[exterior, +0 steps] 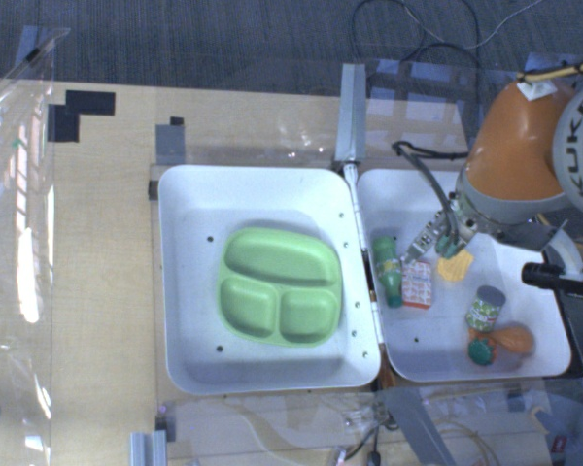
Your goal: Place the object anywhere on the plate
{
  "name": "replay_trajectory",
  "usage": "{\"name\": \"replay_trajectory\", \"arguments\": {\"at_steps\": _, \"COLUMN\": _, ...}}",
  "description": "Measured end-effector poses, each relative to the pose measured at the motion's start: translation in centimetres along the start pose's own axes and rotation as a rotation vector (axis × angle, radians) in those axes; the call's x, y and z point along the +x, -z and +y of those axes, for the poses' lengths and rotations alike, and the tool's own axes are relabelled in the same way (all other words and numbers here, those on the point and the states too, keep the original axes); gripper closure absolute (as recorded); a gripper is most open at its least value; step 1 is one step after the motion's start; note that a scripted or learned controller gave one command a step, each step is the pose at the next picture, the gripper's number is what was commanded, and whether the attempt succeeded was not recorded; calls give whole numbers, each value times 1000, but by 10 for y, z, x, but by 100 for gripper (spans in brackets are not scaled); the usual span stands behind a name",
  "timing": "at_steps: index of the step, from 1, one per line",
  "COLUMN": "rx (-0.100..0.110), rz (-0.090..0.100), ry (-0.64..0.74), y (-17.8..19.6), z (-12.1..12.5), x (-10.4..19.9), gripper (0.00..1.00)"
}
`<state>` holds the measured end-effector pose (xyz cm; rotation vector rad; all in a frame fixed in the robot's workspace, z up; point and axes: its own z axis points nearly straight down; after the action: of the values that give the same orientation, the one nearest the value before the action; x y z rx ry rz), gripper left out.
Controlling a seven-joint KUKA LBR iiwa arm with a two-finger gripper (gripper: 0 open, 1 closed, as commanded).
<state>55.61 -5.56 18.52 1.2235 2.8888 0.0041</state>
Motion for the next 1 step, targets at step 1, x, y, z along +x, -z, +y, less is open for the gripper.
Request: {"name": "replay_trajectory", "arguments": {"at_steps": 1, "rx": -1, "rz": -4, "ry": 181, "y": 19, "z": -72, "x": -28, "gripper": 100}}
